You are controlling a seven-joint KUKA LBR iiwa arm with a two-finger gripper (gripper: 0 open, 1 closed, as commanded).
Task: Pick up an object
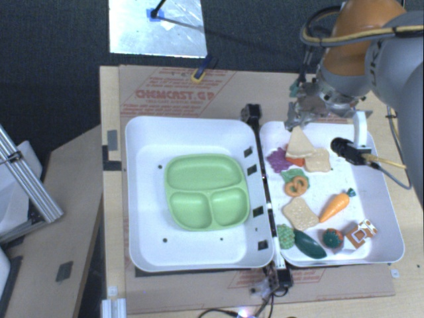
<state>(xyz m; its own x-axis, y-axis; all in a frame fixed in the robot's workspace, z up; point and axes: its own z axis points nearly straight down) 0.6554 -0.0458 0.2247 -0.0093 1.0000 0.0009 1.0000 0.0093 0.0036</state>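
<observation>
Over on the left of the tabletop (112, 197), the left bin (142, 138), carrying a green divided tray (204, 192), flat, three compartments facing up. Just right of that, past the shared rim, the right bin (384, 197), crowded with toy food. Down its left side, far to near: a purple bunch (277, 158), an orange ring (295, 185) with a bit of green on it, a speckled cracker (300, 212), a green floret (285, 234), a dark green pod (309, 244). Further right: a pale sandwich wedge (301, 143) touching a toast slice (318, 159), then a carrot (334, 205), a red berry (332, 237), a brown-and-white block (362, 231). Up at the far edge of that bin, hanging from the grey arm (397, 65), the pincer (298, 119), poised just above the sandwich wedge. Width of opening: cannot tell from this slant; nothing visibly caught in it. Judging by that: nothing lifted yet, every piece lying on the bin floor. Likely at the approach, with the sandwich wedge the nearest candidate. Left to do: descend, close, raise with something actually gripped. Worth watching: neighbours packed close around the wedge, so a clean grip looks tricky.
</observation>
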